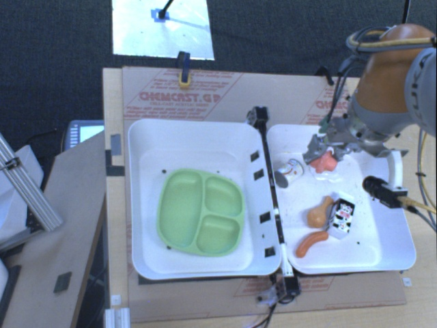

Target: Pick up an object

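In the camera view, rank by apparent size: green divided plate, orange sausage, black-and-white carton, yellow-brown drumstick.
1. green divided plate, by far largest.
2. to 4. orange sausage, black-and-white carton and yellow-brown drumstick look alike; I won't rank them.

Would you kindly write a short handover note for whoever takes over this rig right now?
Tool: low over the right bin, at a pink object; a grasp cannot be confirmed.
Right bin also holds a small cup, a tan drumstick-shaped toy, a black-and-white box and an orange sausage.
Left bin: green divided plate.
Done: nothing visibly lifted.
Left: secure and raise one object.
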Controlling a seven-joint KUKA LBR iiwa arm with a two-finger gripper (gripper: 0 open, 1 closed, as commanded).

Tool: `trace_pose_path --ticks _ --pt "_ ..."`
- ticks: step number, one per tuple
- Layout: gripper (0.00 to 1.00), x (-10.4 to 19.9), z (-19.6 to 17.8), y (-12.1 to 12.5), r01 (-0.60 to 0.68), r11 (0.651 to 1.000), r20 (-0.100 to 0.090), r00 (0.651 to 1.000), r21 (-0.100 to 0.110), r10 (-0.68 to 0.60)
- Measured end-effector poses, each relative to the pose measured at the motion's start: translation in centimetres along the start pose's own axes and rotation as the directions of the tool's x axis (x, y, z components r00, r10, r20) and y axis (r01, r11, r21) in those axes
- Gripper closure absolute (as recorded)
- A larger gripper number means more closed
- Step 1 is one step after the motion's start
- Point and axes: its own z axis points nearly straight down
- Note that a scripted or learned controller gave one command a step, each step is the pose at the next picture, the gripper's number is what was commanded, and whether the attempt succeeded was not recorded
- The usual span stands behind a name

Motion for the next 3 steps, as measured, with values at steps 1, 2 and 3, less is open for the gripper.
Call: trace_pose_path --ticks 1,2,3 --pt "1.0 5.8 -0.1 -2.0 -0.001 1.0 0.001 1.0 0.0 0.001" --pt "1.0 11.1 0.9 -3.3 0.0 1.0 0.0 1.0 0.0 0.0" --pt "1.0 16.4 0.3 -3.5 -0.001 1.0 0.001 1.0 -0.001 0.001"
